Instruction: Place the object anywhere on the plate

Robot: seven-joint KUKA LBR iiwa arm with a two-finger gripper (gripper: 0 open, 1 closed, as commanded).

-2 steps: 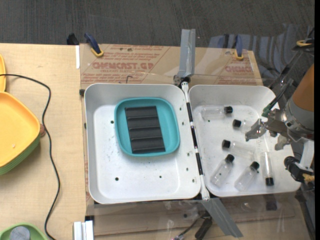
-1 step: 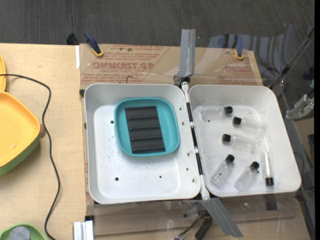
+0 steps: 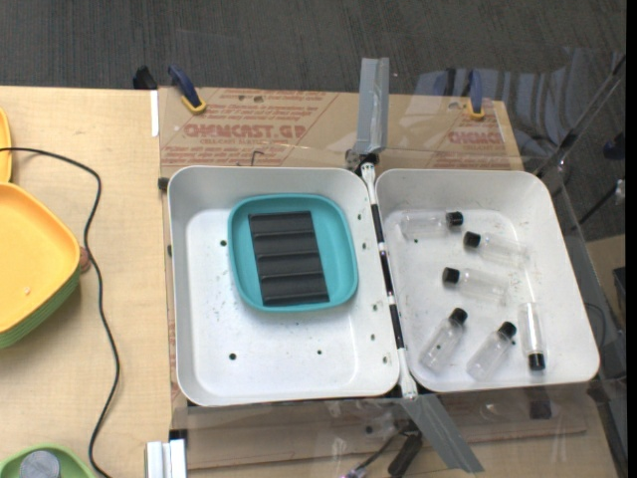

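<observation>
In the camera view, the plate is sitting in the left bin, toward its back, with a black ridged pad taking up its middle. That is leaving a teal rim all round and bare bin floor in front for coming down.

Six vials are lying in the right bin, loose on their sides and apart from one another, so any one is likely the object to carry over. Two are lying near the front, one is hugging the right wall, and three are resting further back. The raised lips where the bins are meeting are calling for a lift over, I judge.
</observation>
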